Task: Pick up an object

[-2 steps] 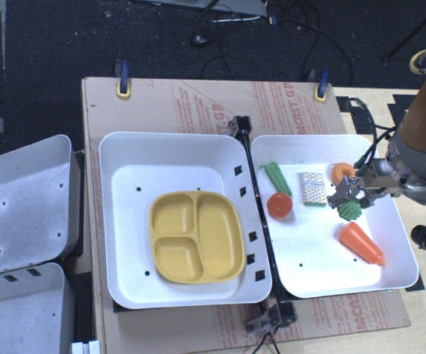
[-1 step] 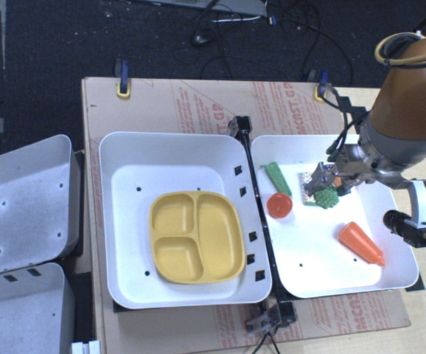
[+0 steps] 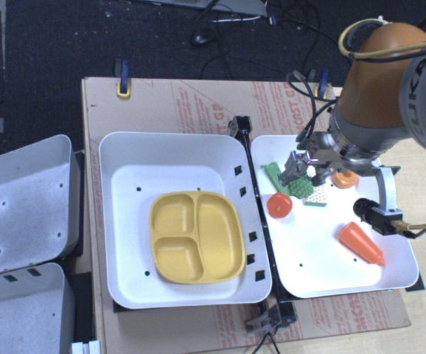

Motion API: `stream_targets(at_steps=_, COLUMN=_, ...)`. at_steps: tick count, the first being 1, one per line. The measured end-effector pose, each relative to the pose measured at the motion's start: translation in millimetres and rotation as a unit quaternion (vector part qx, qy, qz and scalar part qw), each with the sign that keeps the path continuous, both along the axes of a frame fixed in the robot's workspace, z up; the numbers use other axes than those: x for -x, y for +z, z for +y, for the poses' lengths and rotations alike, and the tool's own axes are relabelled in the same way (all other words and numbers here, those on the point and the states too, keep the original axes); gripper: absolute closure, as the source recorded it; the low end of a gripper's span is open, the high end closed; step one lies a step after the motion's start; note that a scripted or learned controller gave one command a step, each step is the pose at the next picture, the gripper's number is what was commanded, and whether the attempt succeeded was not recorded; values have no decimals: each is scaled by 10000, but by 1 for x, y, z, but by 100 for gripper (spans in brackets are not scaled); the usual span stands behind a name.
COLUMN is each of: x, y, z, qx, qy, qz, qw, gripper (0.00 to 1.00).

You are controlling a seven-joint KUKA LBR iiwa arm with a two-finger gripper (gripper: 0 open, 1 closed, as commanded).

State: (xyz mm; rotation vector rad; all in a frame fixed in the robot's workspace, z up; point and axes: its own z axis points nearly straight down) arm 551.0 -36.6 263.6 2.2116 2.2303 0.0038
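Two bins: shallow white bins side by side on a board-covered bench point(image 3: 198, 94), met along a black centre seam.
Near edge: black clamp point(image 3: 272, 317) at the bench's front, at the foot of the seam.
Left bin point(image 3: 124, 161): holds one yellow divided plate point(image 3: 197, 237) with three compartments, lying flat, slightly toward the front of the bin floor.
Right bin point(image 3: 323, 271): holds the loose objects listed below.
Orange cone-shaped piece point(image 3: 361, 243): carrot-like, lying on its side near the right front of the right bin, well apart from the gripper.
Red round piece point(image 3: 278, 206): tomato-like, close to the seam wall, just in front of the green items.
Green items point(image 3: 298, 186): a flat green strip and a textured green piece, partly overlapped, directly under the gripper.
Small orange round piece point(image 3: 343, 178): beside the wrist, partly hidden by it.
Gripper point(image 3: 299, 166): low over the green items at the back left of the right bin; finger state cannot be told, dark metal blurs together, nothing seen held.
Arm point(image 3: 390, 72): orange band and grey body enter from the right, above the bin's back.
Far edge: blue clamp point(image 3: 124, 80) at the bench's back left corner; dark floor with cables beyond.
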Motion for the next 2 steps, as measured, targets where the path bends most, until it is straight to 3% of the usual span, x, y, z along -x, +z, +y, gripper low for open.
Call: stream_targets(at_steps=2, x=-36, y=-31, z=91, qx=2, qy=-5, qz=9, qw=10000, gripper=100)
